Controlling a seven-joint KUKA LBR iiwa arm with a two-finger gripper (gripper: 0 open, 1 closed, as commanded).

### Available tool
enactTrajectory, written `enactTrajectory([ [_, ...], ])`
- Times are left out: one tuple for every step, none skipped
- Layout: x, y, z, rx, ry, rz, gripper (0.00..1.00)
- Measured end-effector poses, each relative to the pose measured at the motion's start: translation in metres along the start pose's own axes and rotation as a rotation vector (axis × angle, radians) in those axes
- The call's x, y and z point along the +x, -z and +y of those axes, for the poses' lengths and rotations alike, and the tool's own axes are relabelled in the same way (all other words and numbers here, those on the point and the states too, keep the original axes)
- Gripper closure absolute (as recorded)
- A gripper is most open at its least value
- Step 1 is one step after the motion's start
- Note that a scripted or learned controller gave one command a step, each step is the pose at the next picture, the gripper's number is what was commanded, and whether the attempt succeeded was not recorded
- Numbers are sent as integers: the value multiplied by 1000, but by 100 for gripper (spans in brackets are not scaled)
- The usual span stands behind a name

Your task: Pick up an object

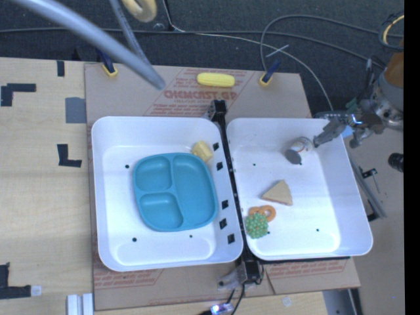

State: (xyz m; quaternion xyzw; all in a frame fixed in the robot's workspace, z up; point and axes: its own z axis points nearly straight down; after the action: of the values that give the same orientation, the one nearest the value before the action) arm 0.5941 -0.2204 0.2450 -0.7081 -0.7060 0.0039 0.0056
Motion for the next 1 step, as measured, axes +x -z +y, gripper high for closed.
enactTrajectory([
  [1, 8, 2, -12, 4, -3, 0],
])
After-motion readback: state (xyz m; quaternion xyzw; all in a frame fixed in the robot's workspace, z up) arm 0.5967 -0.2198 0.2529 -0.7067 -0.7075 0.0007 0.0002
